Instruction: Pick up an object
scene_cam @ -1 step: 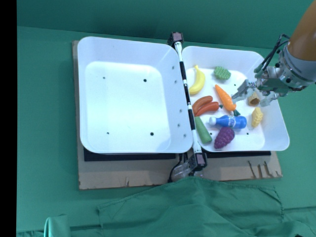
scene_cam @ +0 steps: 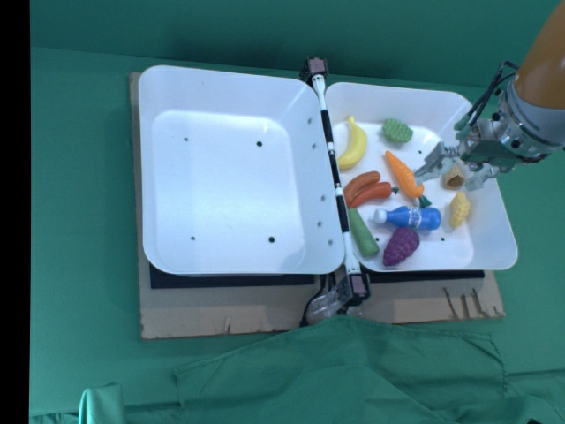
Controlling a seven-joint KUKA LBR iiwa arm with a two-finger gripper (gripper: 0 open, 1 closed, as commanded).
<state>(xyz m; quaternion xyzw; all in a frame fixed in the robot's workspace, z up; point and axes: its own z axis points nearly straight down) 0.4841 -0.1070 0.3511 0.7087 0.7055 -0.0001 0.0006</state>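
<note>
Tan, stubby toy piece [scene_cam: 454, 177] sits right between the spread fingers of the gripper [scene_cam: 455, 168], directly beneath it, not visibly clamped; the carrot [scene_cam: 403, 174] lies leftward

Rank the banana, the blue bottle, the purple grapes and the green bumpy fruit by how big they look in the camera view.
1. banana
2. blue bottle, nearly as long as the banana, so the top two places are close
3. purple grapes
4. green bumpy fruit, the smallest
</note>
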